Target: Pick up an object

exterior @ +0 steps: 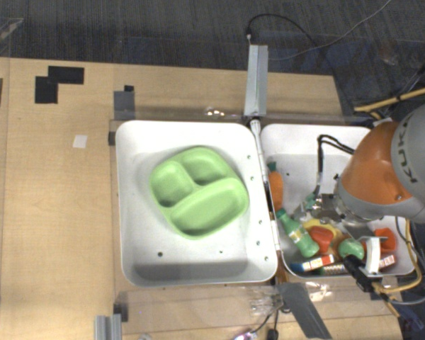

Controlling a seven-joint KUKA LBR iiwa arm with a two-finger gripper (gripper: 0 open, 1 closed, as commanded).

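Note:
My gripper [317,208] hangs low over the front of the right bin [297,147], under the grey and orange wrist. Right below it lies a heap of small toys: a green piece [298,234], a red and yellow piece [321,235], another green piece [351,247] and a red piece [387,240]. An orange carrot-like toy [275,185] rests against the bin's left wall. A thin red and yellow marker [318,263] lies along the front wall. The wrist hides whatever sits between the gripper and the heap.
The left bin [138,190] holds a green divided plate [198,190] at its middle. A metal rail [256,80] stands behind the wall between the two bins. Black cables run over the back of the right bin.

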